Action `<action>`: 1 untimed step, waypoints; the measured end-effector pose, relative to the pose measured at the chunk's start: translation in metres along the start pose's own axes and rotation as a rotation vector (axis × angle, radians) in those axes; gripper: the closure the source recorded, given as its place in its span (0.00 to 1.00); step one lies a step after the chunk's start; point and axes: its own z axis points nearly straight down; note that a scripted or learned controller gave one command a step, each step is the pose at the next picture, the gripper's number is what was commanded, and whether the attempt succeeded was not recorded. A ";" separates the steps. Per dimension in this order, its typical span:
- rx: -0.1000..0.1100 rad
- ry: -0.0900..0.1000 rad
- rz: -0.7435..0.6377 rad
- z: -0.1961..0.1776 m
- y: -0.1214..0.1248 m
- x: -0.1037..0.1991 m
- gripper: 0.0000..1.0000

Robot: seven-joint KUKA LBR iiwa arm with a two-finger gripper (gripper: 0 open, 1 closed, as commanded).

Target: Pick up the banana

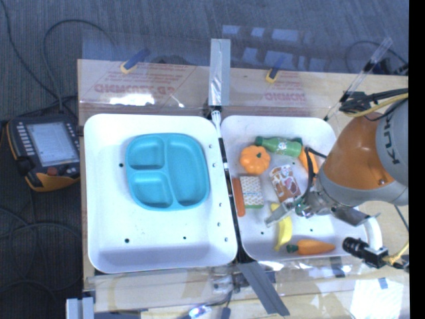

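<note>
The yellow banana point(284, 233) lies in the right bin point(327, 133), near its front, pointing roughly front to back. My gripper point(275, 214) reaches in from the right and hovers at the banana's far end, just above it. Its two fingers look open, and nothing shows between them. The grey wrist and the orange band point(355, 157) cover the bin's right side.
Around the banana lie a carrot point(312, 247), a snack packet point(284, 182), a checkered packet point(251, 192), an orange stick point(238, 197), a small pumpkin point(255, 159) and a green bottle point(279, 144). The left bin point(106, 244) holds a blue divided plate point(166, 170).
</note>
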 end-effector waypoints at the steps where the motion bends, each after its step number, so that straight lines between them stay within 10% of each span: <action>1: -0.009 -0.004 0.184 0.020 0.006 0.011 0.00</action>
